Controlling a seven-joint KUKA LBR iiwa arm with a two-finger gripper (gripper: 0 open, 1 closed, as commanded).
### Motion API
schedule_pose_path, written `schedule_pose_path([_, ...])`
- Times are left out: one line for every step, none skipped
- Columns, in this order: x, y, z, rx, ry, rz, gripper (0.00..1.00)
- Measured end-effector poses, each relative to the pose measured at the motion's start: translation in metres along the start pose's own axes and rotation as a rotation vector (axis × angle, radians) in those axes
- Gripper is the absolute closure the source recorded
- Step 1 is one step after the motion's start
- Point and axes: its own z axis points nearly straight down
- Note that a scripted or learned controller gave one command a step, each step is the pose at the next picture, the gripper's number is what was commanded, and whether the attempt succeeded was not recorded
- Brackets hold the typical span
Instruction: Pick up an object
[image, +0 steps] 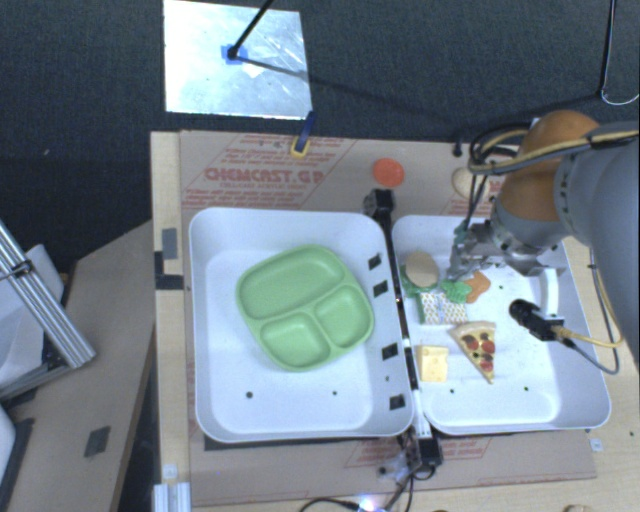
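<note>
A: So, where does the gripper (462, 268) stand?

B: Low over the upper left part of the right bin (575, 385), right of centre in the frame, down among a huddle of toy food. Whether it is spread or closed I cannot tell; the wrist hides that.

A: And which object is it after?

B: Likely the green piece (457, 292) just under it, touching a checkered piece (433, 306) and lying beside an orange piece (479, 286). A tan bun (421, 270) sits just to the left.

A: What might go wrong?

B: The pieces are packed tight, so a closing grip could shove one neighbour aside or catch two at once. A thin flat piece might also slip out on the lift. The pizza slice (476, 346) and cheese square (433, 363) lie lower down, apart from the huddle.

A: Any writing?

B: Red print on the cardboard (260, 172) under the bins, on the desk, reads roughly "CHEMCAST GP". The left bin (225, 400) holds a green divided plate (304, 307), unmarked.
</note>
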Motion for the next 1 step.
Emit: schedule_pose_path([-0.0091, 0.0049, -0.0600, 0.000, 0.000, 0.001, 1.00])
